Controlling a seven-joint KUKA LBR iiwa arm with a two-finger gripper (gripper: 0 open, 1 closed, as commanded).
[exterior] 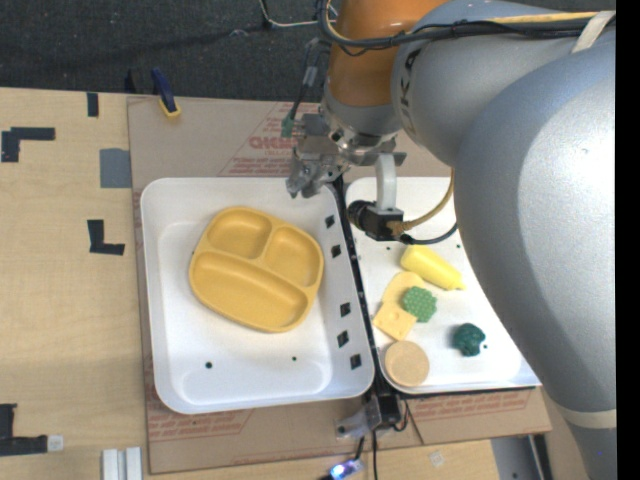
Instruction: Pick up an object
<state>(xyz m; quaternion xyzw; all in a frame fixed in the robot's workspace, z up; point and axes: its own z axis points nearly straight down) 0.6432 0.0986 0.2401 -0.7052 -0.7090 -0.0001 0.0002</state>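
We reckon the yellow plate [258,268], mid left bin [172,353], is light, stiff and slick, best taken by its rim; whether the end effector [311,176] at its one o'clock is spread, we cannot tell.

The robot's gripper [306,178] hangs above the far right corner of the left bin [170,268], which holds a yellow divided plate [258,268]. The right bin [497,363] holds a yellow piece [432,266], a cheese wedge [394,321], broccoli [420,304], a dark green piece [468,339] and a tan disc [407,364].
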